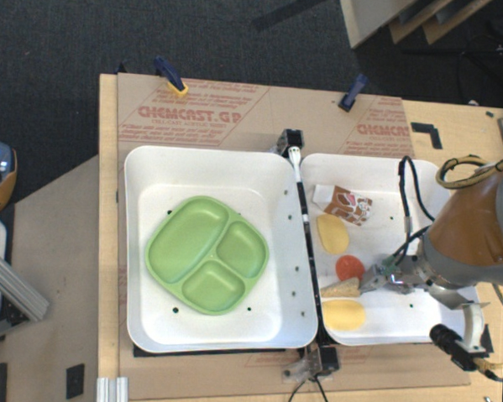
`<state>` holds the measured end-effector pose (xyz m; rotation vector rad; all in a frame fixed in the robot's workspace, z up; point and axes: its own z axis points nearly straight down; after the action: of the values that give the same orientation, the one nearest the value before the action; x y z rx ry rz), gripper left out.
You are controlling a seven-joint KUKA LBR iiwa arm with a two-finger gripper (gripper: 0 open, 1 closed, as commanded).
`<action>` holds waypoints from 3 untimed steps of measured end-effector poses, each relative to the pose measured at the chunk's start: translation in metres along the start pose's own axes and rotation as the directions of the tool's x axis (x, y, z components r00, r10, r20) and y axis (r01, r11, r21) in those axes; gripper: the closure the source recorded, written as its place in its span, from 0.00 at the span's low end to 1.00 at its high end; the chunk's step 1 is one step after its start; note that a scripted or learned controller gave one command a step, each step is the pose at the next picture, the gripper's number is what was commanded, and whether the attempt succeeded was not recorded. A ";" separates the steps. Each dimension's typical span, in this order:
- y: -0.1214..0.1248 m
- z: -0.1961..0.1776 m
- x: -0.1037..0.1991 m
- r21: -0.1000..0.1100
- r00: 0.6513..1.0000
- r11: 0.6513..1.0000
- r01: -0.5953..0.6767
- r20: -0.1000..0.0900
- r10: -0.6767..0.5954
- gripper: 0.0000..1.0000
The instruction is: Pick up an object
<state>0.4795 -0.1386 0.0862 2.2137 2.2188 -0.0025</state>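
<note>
A small tan wedge-shaped object (340, 287), pale and pointed like a slice of bread or cheese, lies on the floor of the right-hand shallow white bin (379, 173), near that bin's left wall. The tip of the two-finger gripper (371, 282) sits at the wedge's right end, touching or very nearly touching it; the fingers are small, dark and partly blurred against the wrist hardware, and whether they are spread or pressed together cannot be told, nor whether the wedge is between them. Just above the wedge rests a small round red object (350, 267), tomato-like, and above that a pale yellow oval piece (333, 234). Just below the wedge, at the bin's front edge, lies a wider yellow rounded piece (344, 313). Further from the wedge, toward the bin's back wall, is a crumpled brown-and-white packet (349, 204) whose printing is too small to read. The grey arm with its orange band (468, 232) reaches in to the right of the wedge and hides much of the bin's right side; a black cable (405, 196) loops along it, and the arm's upper part is cut off at the frame's edge. Well left of the wedge, beyond the wall the two bins share, the left-hand shallow white bin (144, 169) holds a light green plastic plate with three compartments (207, 254). Both bins stand on a brown cardboard sheet printed in red lettering (189, 113), held at the back by two clamps (171, 76).
</note>
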 end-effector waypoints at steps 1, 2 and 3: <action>0.055 0.002 0.006 0.000 1.000 1.000 0.001 -0.005 -0.001 0.00; 0.091 0.002 0.043 0.000 1.000 1.000 0.002 -0.005 -0.002 0.00; 0.090 -0.009 0.041 0.000 1.000 1.000 -0.001 -0.005 0.001 1.00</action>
<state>0.5692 -0.0975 0.0956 2.2165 2.2204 0.0028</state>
